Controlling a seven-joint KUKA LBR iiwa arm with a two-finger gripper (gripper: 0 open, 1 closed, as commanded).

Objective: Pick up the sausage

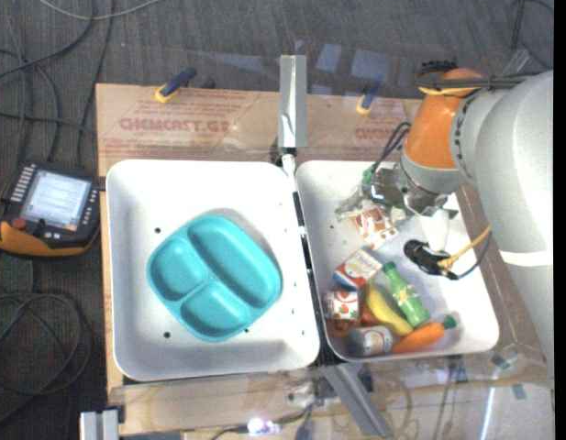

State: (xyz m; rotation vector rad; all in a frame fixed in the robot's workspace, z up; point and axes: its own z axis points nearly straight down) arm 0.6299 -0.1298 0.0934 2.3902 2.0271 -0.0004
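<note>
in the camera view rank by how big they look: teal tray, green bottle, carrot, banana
1. teal divided tray, by far the largest
2. carrot and green bottle, too alike to rank
3. banana, looks smallest, though the bottle covers part of it

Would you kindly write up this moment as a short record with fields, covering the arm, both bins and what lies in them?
arm: reaches in from the right, gripper low over the upper part of the right bin
gripper contents: nothing seen between the fingers
left bin: holds a teal divided tray
right bin, lower end: green bottle, banana, carrot, can, small packets
sausage: cannot pick it out for certain in the pile
left of bench: orange-edged pendant
</note>
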